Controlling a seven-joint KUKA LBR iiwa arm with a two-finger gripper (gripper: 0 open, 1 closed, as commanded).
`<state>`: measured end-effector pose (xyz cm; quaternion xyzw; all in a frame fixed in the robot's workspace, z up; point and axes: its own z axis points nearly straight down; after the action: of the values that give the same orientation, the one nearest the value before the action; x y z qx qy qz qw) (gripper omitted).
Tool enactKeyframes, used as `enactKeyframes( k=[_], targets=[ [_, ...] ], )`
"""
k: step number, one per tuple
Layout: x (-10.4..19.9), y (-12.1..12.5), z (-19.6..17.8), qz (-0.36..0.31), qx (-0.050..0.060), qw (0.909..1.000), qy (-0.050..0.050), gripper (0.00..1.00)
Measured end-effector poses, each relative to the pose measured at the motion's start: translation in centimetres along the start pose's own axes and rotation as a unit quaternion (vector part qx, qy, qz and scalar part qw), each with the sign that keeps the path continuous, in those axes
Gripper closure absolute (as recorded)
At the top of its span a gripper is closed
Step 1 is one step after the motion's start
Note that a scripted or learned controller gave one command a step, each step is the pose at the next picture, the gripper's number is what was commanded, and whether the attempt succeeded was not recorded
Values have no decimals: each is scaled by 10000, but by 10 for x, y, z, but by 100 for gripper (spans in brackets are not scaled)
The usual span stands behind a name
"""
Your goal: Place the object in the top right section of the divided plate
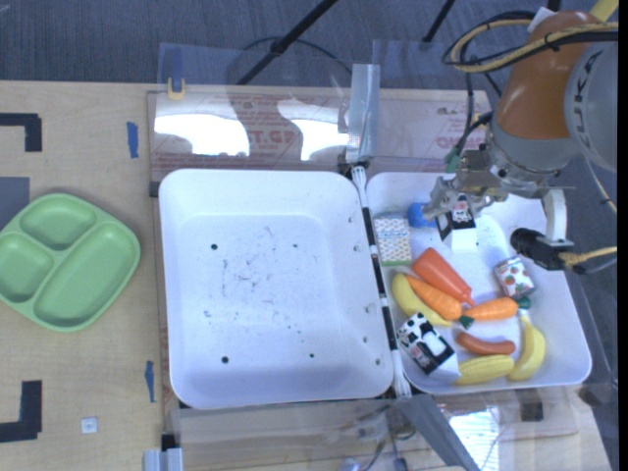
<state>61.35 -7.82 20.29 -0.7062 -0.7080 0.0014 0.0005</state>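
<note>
The green divided plate (116, 226) lies on the wooden bench at the far left, outside both bins, with two small sections and one long one. My gripper (453, 208) hangs over the upper part of the right bin (574, 334), far from the plate. Just under it are a small black-and-white item (458, 225) and a blue piece (419, 214). Whether the gripper holds anything is unclear from this angle. Below them in the bin lie orange carrots (442, 273), a banana (531, 351) and a sausage (486, 343).
The left bin (265, 273) sits between the plate and the right bin. The right bin also holds a checkered box (392, 239), a cow-patterned carton (422, 340) and a small red-and-white carton (512, 278). A clear wall (294, 116) stands behind the bins.
</note>
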Motion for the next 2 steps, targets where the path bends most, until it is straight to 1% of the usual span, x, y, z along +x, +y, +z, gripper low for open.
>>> enactKeyframes(
  k=[1,2],
  targets=[
    [43,-35,20,-1096,12,9940,13,100],
    [95,-104,20,-1140,7,9935,10,100]
  ],
)
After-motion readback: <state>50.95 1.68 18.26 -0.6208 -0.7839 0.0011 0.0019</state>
